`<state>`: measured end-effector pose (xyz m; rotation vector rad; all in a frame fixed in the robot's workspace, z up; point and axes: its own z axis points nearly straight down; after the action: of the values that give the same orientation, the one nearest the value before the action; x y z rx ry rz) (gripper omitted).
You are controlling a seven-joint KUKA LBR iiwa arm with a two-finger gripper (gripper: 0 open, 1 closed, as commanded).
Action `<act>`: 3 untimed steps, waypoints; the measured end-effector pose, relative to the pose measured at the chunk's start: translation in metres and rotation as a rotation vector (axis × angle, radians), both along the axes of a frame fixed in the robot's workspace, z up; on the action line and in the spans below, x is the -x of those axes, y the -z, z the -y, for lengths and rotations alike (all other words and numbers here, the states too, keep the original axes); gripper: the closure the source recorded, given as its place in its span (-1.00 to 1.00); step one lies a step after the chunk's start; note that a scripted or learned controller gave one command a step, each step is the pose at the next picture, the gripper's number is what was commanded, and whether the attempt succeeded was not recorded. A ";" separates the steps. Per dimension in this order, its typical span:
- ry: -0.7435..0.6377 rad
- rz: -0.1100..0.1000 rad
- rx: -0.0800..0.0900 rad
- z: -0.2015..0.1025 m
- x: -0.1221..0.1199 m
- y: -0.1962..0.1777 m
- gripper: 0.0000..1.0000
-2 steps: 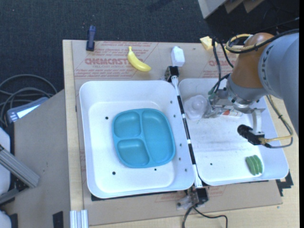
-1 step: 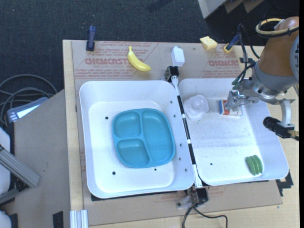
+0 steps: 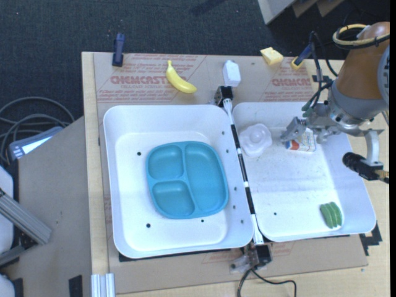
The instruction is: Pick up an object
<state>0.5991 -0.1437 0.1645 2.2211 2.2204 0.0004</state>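
My gripper (image 3: pixel 299 133) hangs low over the far part of the right bin (image 3: pixel 291 221), at the end of the grey arm with its orange band (image 3: pixel 362 73). Directly under it lies a small white object with red and blue marks (image 3: pixel 303 145); whether the gripper touches it cannot be made out. To the left of the gripper, close to the bin's left wall, sits a clear plastic cup (image 3: pixel 255 138). A green ridged object (image 3: pixel 331 215) rests in the near right corner of the same bin.
The left bin (image 3: pixel 124 166) holds a blue divided plate (image 3: pixel 185 179). Beyond the bins on the bench lie a banana (image 3: pixel 180 80), a white piece (image 3: pixel 231 73), a yellow block (image 3: pixel 271 56) and a blue clip (image 3: pixel 118 48). Cables trail beside the arm.
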 end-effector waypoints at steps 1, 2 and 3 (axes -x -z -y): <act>-0.001 -0.003 -0.001 -0.014 -0.010 0.031 -1.00; -0.002 0.007 0.002 -0.011 -0.063 0.075 -1.00; -0.001 0.007 0.001 -0.002 -0.044 0.072 -1.00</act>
<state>0.6433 -0.1417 0.0922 2.2160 2.2179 0.0064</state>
